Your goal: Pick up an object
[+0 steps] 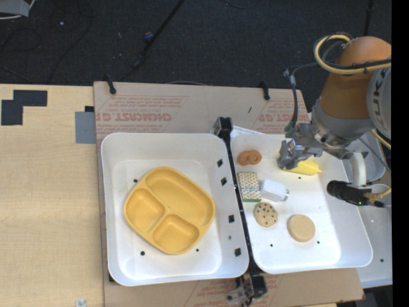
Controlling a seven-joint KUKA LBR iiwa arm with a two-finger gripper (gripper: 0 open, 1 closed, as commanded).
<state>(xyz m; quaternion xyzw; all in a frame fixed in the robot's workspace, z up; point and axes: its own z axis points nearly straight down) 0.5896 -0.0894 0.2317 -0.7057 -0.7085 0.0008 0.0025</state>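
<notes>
Right bin (345, 251), near edge: tan round disc (301, 228), then chocolate-chip cookie (265, 214). Mid-bin: white block (274, 189) beside patterned green packet (249, 185). Left bin (118, 261) holds yellow divided plate (168, 208). Farther back: pretzel (249, 157). Gripper (292, 159) low over yellow object (308, 167), touching it; finger spacing cannot be made out.

Beside my gripper (291, 160) I see a yellow piece (307, 167); farther off, a white block (274, 189), speckled cookie (265, 214) and yellow tray (169, 209).
</notes>
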